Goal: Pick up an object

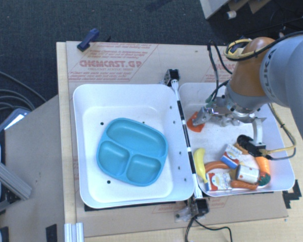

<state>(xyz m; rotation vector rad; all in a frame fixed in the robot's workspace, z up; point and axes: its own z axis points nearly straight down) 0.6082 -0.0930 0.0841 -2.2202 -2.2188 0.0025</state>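
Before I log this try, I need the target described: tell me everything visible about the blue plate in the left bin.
The blue plate looks like smooth plastic, a rounded-corner tray with three compartments: one wide along the top, two smaller below. It lies flat, turned slightly askew, on the floor of the left bin, roughly centred. Its compartments hold nothing, and it touches only the bin floor.

A blue clip (88, 39), perhaps plastic, lies on the printed cardboard sheet (116, 62) behind the bins.
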